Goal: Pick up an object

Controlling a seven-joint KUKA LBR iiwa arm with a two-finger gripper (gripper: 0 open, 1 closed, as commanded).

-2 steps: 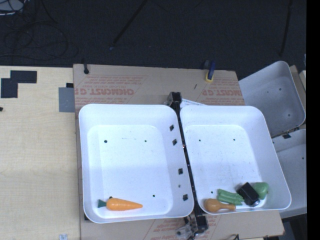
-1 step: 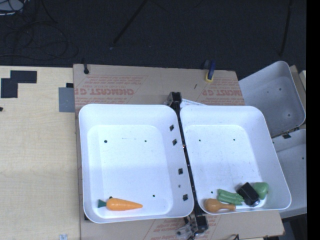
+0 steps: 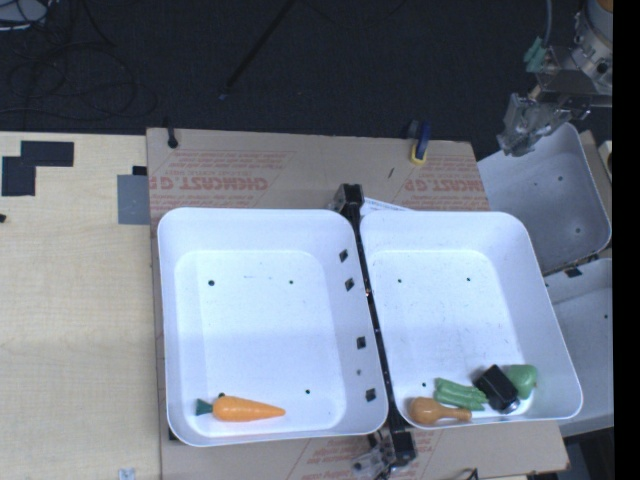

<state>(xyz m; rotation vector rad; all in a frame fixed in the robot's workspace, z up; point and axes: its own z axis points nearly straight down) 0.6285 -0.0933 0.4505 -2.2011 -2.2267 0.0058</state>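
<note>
While scanning from left: left bin (image 3: 180, 268), carrot (image 3: 247, 409) flat along front edge near front-left corner, well apart from anything else. Easiest target by far. Right bin (image 3: 540, 268), front-right corner: tan gourd-like piece (image 3: 437, 411), green pod (image 3: 460, 393), black block (image 3: 497, 387), green rounded item (image 3: 521, 376), all bunched and touching or nearly so. Gripper (image 3: 524, 128) parked high beyond back-right corner of right bin, over grey plate (image 3: 560, 198), nothing between fingers as far as visible.

For a clean pick: go for carrot, descend straight over its thick middle, fingers straddling across the short axis, keep off bin's front wall. Avoid cluster; likely to nudge neighbours or grab two.

Hard to read: can't tell whether pincer is apart or together, too small and dark. Arm cut off at top-right edge. Black block hides part of green item; exact shapes in cluster unclear.
</note>
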